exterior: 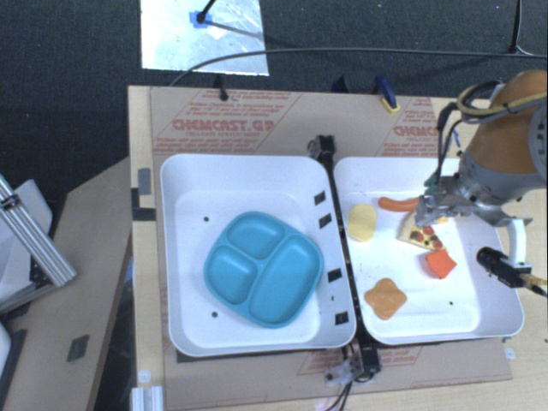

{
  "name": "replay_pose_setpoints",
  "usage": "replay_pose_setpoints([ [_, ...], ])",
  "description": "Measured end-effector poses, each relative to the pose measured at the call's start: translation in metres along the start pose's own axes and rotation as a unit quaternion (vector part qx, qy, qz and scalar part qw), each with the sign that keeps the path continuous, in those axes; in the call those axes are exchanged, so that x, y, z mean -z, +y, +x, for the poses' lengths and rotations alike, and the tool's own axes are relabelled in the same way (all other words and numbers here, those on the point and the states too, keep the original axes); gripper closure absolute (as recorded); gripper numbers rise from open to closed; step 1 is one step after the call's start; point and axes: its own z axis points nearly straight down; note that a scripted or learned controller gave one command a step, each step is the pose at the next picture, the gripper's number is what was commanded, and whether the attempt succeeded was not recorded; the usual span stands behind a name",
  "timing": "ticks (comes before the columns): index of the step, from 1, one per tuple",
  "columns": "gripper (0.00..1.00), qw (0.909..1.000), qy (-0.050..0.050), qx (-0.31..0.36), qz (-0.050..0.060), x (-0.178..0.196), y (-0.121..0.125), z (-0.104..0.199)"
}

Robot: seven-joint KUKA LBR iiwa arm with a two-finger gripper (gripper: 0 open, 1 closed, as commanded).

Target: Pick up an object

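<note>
The grey arm with its orange band (pixel 507 139) is reaching in from the right and hanging over the right bin (pixel 492 315), with the tool (pixel 434 210) sitting low at the bin's upper middle. The tool's tip is lying right over the upper end of a pizza slice toy (pixel 422 235) and just beside the right end of an orange-red sausage toy (pixel 396 203); the picture is too blurred there to tell whether it is wide, narrow or holding anything, and nothing is showing plainly between its parts. The pizza slice is lying flat on the bin floor, pointing down and to the right, toward an orange-red block (pixel 440 264) that is resting just beside its lower corner. The sausage is lying near the bin's back wall, stretching leftward from the tool. A pale yellow rounded piece (pixel 362 222) is sitting near the bin's left wall, below and left of the sausage. An orange-brown, lumpy flat piece (pixel 385 297) is lying nearer the front of the bin, well apart from the tool. In the left bin (pixel 193 315) a blue sectioned plate (pixel 263 267) is resting slightly turned, with its three compartments facing up. Both bins are standing side by side on the worktop (pixel 257 120), which is covered by a printed cardboard sheet.
</note>
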Motion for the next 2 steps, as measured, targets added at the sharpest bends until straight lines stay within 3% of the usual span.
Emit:
replay_pose_setpoints([
  [1,1.00,1.0000,0.000,0.000,-0.001,0.062,-0.005,-0.001],
  [2,1.00,1.0000,0.000,0.000,0.000,0.088,-0.003,-0.001],
])
